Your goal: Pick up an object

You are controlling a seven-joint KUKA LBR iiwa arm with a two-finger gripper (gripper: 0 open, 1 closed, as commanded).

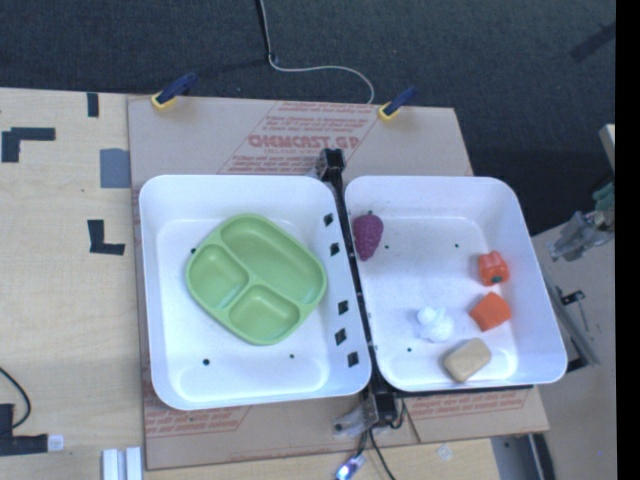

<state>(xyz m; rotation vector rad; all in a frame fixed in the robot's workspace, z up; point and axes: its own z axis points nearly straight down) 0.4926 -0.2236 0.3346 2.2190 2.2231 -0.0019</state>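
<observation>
Where the arm comes in at the right edge, item one: gripper (590, 230), a small blurred grey shape just outside the right bin (520, 203), touching nothing; open or closed cannot be told

Right bin, contents, nearest the gripper first: red-orange block (492, 268) by the right wall; orange block (490, 311) just below it; tan block (467, 359) near the front wall; white lump (433, 323) between the tan block and the bin's middle; purple piece (367, 235) against the divider side, well apart from the rest

Left bin (160, 268): one green divided plate (257, 278), lying flat, turned at a slant

Beneath both bins: cardboard sheet (290, 138), held by two clamps (173, 90) at its far corners
</observation>
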